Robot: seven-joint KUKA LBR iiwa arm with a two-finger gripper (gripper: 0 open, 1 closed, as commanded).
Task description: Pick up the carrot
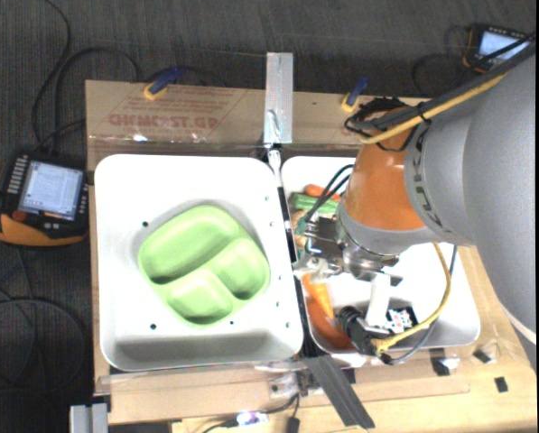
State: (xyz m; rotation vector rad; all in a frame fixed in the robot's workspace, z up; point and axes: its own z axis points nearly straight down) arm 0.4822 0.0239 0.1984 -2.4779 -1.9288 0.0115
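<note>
The carrot (320, 307), an orange tapered shape, lies along the left wall of the right bin (450, 323), near its front corner. My gripper (318, 240) hangs low inside that bin, just behind the carrot, under the orange band and grey wrist of the arm. The arm's bulk hides much of the bin's floor and part of the carrot's lower end.
A green divided plate (206, 264) lies in the left bin (116, 206). A green item (302, 204) and a small orange piece (313, 189) sit at the right bin's back left. A black-and-white object (400, 317) lies near its front. Cables trail from the wrist.
</note>
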